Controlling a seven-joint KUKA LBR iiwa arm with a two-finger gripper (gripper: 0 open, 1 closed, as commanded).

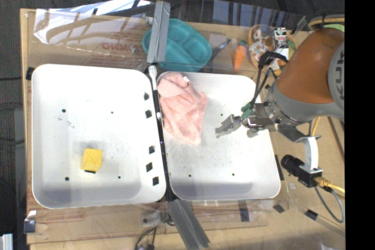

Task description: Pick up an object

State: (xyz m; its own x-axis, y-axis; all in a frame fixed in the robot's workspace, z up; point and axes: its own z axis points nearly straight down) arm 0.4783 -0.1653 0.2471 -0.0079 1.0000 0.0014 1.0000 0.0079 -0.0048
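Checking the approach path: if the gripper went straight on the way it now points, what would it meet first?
Most likely the pink cloth: the gripper points toward it across the right bin. Its height above the floor is unclear.

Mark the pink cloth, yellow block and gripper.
pink cloth (183,107), camera view, middle of the crumpled folds
yellow block (92,160), camera view, top face
gripper (224,127), camera view, midway between the fingertips

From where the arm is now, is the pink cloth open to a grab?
Probably yes. The pink cloth lies uncovered in the right bin, and the tool hovers just beside it with bare bin floor between.
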